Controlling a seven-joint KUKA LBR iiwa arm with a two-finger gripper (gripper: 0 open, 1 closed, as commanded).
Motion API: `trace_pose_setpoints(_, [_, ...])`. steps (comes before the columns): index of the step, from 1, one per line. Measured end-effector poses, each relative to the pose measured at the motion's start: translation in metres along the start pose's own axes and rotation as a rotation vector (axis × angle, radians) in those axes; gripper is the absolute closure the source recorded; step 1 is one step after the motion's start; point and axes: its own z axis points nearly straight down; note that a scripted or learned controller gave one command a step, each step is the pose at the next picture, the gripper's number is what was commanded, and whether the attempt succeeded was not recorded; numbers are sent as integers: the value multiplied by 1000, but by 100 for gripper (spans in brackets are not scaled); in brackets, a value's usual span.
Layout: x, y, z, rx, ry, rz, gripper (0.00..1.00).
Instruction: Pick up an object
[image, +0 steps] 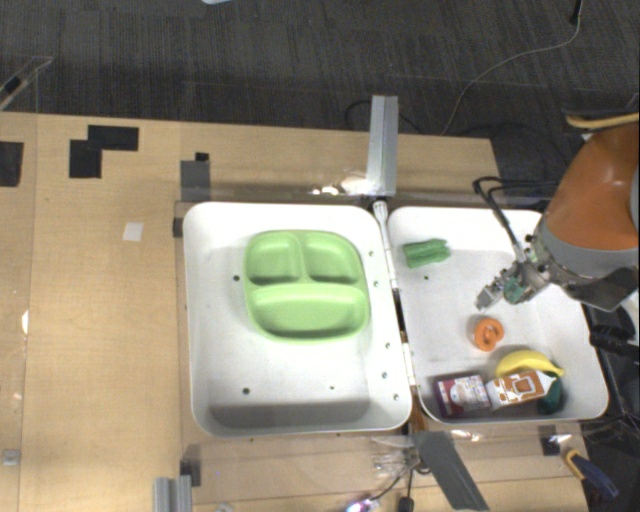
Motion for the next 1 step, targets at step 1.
trace_pose_setpoints(1, [0, 0, 0, 1, 0, 0, 0])
